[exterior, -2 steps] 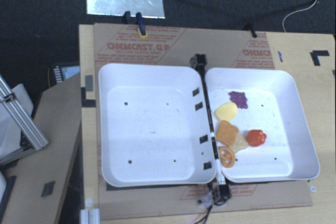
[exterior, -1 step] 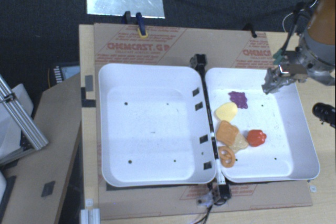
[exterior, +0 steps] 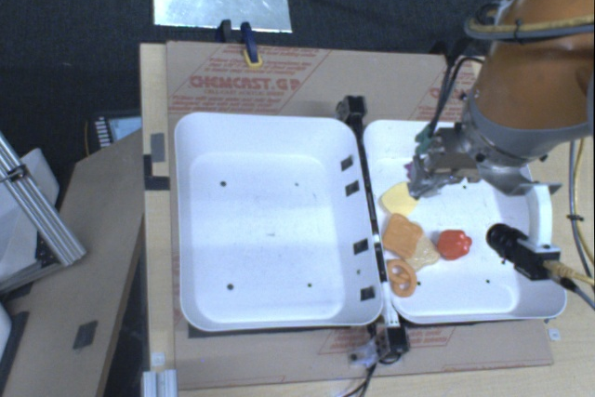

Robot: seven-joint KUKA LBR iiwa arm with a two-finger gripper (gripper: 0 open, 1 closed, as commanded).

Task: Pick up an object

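Looks like the approach step: gripper hovering just above the yellow block in the right bin. Finger state hard to tell, probably holding nothing. Next: drop straight down, then pinch.

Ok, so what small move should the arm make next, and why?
Probably lower the gripper slightly toward the pale yellow piece. The gripper hangs just above and right of that piece in the right bin, and nothing shows between its fingers yet.
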